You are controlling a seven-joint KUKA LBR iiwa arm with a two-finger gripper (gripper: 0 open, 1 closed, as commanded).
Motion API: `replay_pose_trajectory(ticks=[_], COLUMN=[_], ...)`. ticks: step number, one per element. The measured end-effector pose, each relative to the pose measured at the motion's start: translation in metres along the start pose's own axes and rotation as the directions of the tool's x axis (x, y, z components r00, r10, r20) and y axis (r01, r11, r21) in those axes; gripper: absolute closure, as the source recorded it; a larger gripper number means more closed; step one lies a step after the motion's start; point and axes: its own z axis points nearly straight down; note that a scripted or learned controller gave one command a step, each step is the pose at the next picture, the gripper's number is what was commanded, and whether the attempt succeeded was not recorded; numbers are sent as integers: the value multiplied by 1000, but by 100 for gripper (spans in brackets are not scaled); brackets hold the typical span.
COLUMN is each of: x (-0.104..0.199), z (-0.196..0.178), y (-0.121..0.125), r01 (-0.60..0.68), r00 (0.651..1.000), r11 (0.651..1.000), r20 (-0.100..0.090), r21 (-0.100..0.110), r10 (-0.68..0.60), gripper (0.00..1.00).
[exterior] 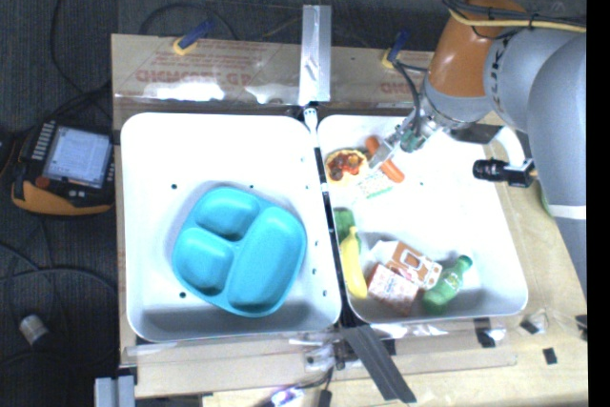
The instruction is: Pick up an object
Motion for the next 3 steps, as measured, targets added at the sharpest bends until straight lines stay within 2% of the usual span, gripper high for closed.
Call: replay_pose_trajectory(ticks=[1,2,3], x=[14,13,13], z=[0,2,-8], y=[-18,-21,-20], r01=[56,53,52], r00=[998,999,999], r11=[998,999,999], r20=[2,-1,-2], r21=[4,8,8], r10=[-56,-53,-52], gripper=[100,0,100])
